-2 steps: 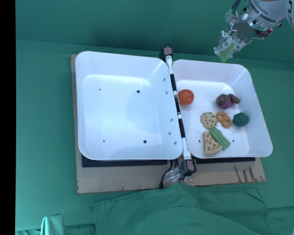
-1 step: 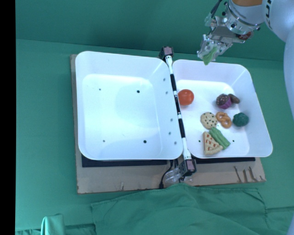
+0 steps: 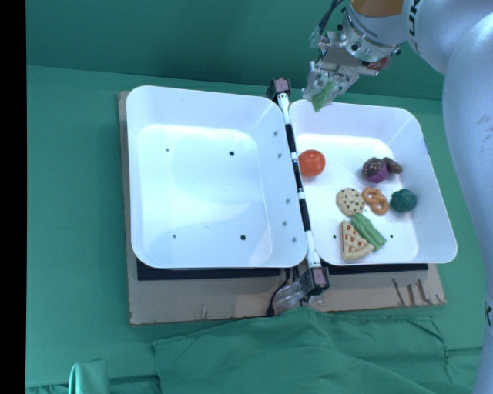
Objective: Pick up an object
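The green tabletop (image 3: 77,192) is bearing both bins; at one o'clock, the end effector (image 3: 323,94) is gripping a green piece (image 3: 321,97); lifting should proceed steadily, I judge.

Grey arm (image 3: 462,46), orange band (image 3: 377,6), metal 2-finger gripper (image 3: 323,94)

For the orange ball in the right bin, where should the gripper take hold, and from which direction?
Probably from straight above, fingers closing across the middle of the orange ball. It is round, so any axis works, but the divider rail lies close on its left; placing the fingers toward the near and far sides keeps them off it.
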Robot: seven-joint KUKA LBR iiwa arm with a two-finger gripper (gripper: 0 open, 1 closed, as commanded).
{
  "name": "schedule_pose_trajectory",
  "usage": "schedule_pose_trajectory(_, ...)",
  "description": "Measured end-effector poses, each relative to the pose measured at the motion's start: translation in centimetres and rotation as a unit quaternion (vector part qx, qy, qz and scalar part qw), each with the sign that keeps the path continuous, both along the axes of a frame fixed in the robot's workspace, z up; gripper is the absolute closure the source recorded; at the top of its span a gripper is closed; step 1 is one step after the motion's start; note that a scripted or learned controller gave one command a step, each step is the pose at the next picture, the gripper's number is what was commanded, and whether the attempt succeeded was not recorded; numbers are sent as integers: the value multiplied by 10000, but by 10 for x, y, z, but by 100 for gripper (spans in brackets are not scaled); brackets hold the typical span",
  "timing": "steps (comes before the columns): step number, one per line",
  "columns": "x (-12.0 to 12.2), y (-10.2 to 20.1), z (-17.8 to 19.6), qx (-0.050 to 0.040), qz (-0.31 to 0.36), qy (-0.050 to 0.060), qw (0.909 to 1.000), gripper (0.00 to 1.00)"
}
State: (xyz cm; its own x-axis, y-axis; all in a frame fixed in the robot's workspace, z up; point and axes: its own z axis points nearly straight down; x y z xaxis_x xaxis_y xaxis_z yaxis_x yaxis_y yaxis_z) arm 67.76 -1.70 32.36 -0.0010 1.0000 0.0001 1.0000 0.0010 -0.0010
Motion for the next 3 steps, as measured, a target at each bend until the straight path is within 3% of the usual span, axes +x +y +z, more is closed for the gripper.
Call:
schedule_pose_trajectory(1, 7, 33, -13, -4, -7, -8, 10000, 100)
schedule_pose_trajectory(3, 9, 37, 4, -5, -16, -31, 10000, 100)
